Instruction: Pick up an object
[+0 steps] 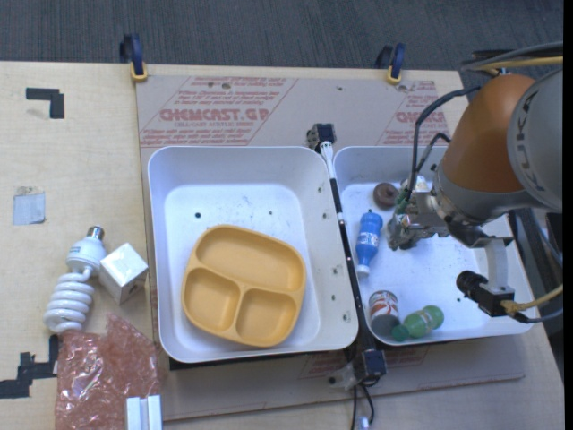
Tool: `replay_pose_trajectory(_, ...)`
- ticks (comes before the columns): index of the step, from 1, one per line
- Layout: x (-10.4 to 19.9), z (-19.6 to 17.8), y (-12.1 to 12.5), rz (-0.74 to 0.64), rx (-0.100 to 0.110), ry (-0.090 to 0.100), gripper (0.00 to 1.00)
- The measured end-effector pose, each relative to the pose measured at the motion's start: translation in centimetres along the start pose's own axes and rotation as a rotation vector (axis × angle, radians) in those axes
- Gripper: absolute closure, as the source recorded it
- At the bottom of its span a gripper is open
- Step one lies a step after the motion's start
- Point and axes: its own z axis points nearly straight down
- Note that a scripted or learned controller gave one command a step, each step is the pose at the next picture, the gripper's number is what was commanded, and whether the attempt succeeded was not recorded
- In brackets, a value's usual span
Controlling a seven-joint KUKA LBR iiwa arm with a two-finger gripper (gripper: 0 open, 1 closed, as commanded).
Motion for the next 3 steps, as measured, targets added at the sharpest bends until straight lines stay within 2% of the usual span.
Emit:
replay_pose_trajectory(1, 0.0, 0.0, 0.0, 0.000, 0.000, 0.000, 0.00)
replay_pose_trajectory(2, -4.5, 10.0, 2.2, 0.003, 0.003, 0.001, 0.00)
replay_pose_trajectory(3, -4.6, 9.1, 2.3, 0.001, 0.002, 0.000, 1.00)
